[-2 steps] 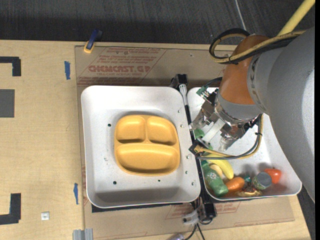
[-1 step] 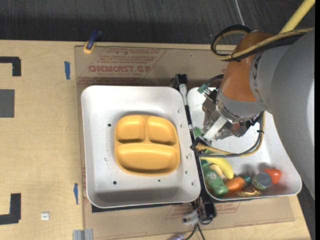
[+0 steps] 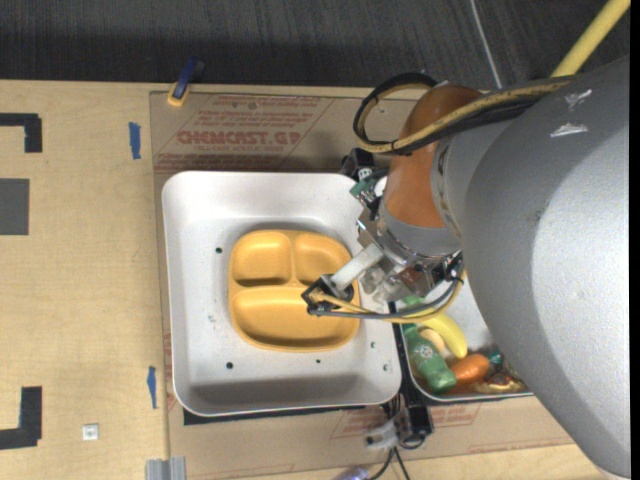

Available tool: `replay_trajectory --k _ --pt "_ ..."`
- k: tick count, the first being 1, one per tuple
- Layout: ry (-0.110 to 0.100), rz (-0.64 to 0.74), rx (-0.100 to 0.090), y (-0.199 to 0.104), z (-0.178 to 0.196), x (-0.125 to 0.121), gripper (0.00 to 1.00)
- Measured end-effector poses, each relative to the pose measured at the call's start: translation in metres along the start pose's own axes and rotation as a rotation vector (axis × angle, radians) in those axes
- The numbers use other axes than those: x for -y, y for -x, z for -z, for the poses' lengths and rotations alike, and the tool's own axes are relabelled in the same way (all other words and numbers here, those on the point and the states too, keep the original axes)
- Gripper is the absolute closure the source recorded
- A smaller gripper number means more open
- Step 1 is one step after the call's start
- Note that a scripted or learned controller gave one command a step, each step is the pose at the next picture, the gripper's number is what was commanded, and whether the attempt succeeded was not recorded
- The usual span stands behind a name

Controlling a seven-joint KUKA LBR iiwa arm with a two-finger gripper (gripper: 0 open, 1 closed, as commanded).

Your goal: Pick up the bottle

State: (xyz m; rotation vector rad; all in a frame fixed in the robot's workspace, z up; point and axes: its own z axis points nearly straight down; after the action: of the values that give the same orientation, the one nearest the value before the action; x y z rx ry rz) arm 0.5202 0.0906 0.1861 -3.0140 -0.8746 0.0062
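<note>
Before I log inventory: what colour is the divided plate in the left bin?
Yellow-orange divided plate, in the camera view.

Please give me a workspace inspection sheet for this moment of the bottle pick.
Surface: left white bin sits on a cardboard sheet.
Job's things: green bottle lies in the right bin.
Clutter: yellow divided plate in the left bin; banana and orange item beside the bottle.
Grippers: gripper over the plate's right edge, holding nothing.
Cables: black and yellow cables loop by the wrist.
Surroundings: blue tape marks; dark floor.
</note>
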Motion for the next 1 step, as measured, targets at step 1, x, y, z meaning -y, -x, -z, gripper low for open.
replay_trajectory --k 1 --pt "0.001 -0.001 0.000 0.0001 0.0001 -0.0002 0.00"
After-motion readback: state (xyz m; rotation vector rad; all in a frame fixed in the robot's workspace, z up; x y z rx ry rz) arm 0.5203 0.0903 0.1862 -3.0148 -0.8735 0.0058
